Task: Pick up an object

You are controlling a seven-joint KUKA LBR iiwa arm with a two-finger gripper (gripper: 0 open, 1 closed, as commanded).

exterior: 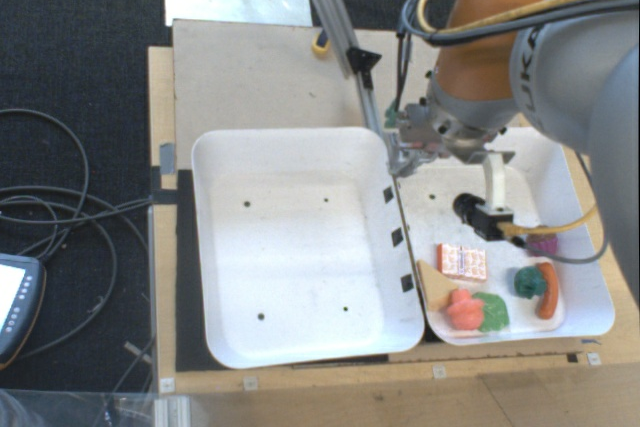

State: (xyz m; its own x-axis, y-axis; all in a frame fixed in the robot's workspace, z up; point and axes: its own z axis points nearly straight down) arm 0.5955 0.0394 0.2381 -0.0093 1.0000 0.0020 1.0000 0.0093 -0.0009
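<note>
My gripper (412,151) hangs over the far corner of the right bin (590,310), close against the wall it shares with the left bin (215,245). My own wrist covers it from above, so I cannot tell whether it is open or closed, and I see nothing carried beneath it.

By my judgement the pick is not yet made. Everything I could take lies in the right bin, on the near side of my gripper, toward the bin's front edge:

- The orange-and-white patterned box (462,262) is the closest.
- A tan wedge (432,283) lies just beside the box, against the shared wall.
- Beyond those are a red lump (460,308) and a green one (491,313), touching each other.
- Further off toward my arm's side are a teal piece (528,281), an orange stick (546,290) and a small purple thing (544,242), which is perhaps partly hidden by my cable.

What remains is the whole of the work: choose one, travel over it, descend, close and lift. The box looks the fairest target, being flat and nearest.
</note>
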